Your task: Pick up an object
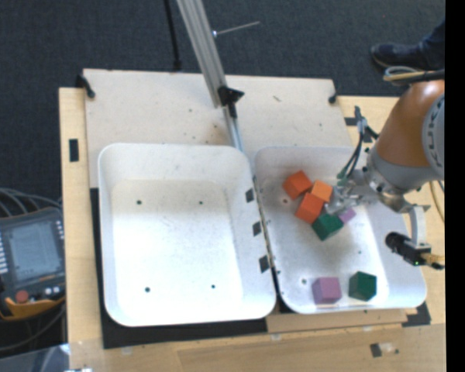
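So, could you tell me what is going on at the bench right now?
The arm has its tool down in the right bin, at a cluster of orange blocks and a green block. Nothing looks lifted yet. A purple block and another green one sit near the bin's front edge.

dark carpet floor (pixel 77 22), wooden worktop (pixel 74 208), pale board (pixel 155 107) on it, metal pole (pixel 201 41) slanting up, pendant (pixel 27 258) at left, shoe (pixel 407 53) top right

Three orange blocks (pixel 310 196) and a green block (pixel 326 226) are clustering mid-bin; a purple cube (pixel 326 290) and green cube (pixel 363 285) are sitting near the front.
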### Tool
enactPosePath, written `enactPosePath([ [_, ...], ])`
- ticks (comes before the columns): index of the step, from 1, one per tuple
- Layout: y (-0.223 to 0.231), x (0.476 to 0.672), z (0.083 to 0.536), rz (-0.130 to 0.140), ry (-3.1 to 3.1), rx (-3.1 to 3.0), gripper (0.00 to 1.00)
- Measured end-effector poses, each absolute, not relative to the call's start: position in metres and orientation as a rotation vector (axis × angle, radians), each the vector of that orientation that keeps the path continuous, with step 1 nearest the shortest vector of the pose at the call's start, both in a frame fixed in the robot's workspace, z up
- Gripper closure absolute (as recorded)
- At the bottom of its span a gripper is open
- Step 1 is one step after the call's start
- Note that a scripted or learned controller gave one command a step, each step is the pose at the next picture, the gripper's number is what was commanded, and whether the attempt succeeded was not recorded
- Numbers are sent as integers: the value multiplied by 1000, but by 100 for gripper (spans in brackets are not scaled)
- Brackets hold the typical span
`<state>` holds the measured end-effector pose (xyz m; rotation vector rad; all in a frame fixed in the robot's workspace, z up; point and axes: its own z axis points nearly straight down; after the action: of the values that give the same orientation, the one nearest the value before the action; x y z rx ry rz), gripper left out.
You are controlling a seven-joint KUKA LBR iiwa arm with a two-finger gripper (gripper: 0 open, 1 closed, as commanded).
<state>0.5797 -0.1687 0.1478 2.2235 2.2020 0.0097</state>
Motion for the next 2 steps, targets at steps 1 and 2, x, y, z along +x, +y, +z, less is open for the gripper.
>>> enactPosePath([
  [1, -174, 572, 202, 5, 2211, 2223, 100],
  [2, -174, 577, 266, 7, 2218, 2213, 100],
])
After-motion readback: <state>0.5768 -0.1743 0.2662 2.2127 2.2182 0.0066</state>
